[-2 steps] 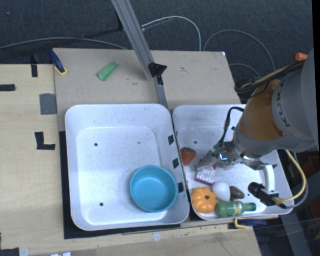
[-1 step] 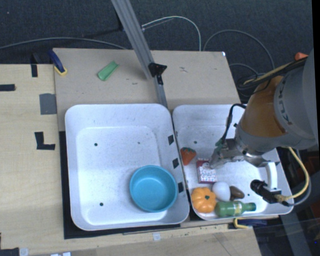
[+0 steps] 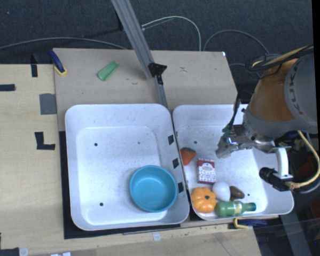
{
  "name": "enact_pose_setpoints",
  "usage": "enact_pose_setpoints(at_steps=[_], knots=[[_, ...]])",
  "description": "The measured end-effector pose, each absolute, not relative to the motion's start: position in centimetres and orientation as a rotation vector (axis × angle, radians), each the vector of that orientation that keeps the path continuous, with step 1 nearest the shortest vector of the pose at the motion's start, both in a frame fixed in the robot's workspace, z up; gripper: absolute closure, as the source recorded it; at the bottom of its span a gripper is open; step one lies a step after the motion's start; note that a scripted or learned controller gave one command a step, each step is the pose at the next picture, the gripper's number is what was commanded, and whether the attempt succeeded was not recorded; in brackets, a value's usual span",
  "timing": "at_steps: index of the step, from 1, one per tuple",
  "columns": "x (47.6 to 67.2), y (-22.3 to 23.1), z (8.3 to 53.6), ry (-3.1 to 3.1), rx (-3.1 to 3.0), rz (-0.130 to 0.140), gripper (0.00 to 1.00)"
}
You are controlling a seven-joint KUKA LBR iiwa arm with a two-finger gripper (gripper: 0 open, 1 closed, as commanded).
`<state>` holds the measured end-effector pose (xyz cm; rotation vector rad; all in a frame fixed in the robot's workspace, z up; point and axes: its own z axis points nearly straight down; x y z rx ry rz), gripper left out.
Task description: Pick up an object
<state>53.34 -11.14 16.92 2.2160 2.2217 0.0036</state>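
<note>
Your gripper (image 3: 226,147) hovers over the right bin's (image 3: 202,114) bare upper floor; finger spacing perhaps unreadable. Six items crowd its near edge; one blue bowl (image 3: 153,188) sits left.

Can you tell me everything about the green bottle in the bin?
The small green bottle with a yellow-and-white label lies on its side in the right-hand shallow white bin, along the near wall, its neck pointing right. It looks shiny, like glass or plastic. Its fat end lies against the little orange pumpkin, and the white egg sits just behind it, close enough that they seem to touch. A small brown thing lies just behind it too.
</note>
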Motion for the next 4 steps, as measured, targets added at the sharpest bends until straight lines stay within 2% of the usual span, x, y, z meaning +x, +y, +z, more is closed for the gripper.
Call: enact_pose_setpoints(at_steps=[1,2,4], knots=[[53.7,-11.9,22.9,2.219,2.217,0.004,1.0],[53.7,-11.9,23.6,2.223,2.22,0.0,1.0],[57.2,-1.2,24.7,2.23,2.215,0.002,1.0]])
